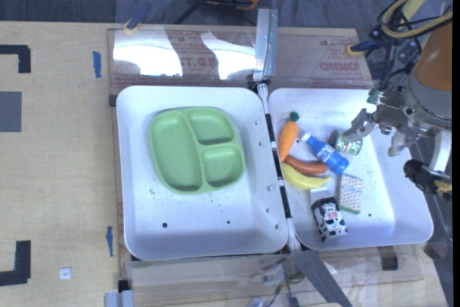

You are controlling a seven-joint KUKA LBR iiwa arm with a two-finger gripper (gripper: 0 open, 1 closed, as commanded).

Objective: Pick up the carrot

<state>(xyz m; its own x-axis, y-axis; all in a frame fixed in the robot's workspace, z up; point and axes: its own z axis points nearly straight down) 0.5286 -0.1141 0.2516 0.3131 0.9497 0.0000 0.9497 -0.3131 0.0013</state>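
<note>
The orange carrot (287, 138) with a green top lies in the right bin (410, 223), against its left wall and tilted slightly. My gripper (376, 136) hangs over the right side of that bin, well to the right of the carrot, beyond a blue bottle (325, 153). It is open, with one finger (356, 127) near a small silvery object (351, 146) and nothing held between the two.
A yellow banana (307, 181) and a red sausage (306, 167) lie just below the carrot. A patterned packet (350, 193) and a black-and-white cow toy (330, 219) sit nearer the front. The left bin (136, 219) holds a green divided plate (195, 149).
</note>
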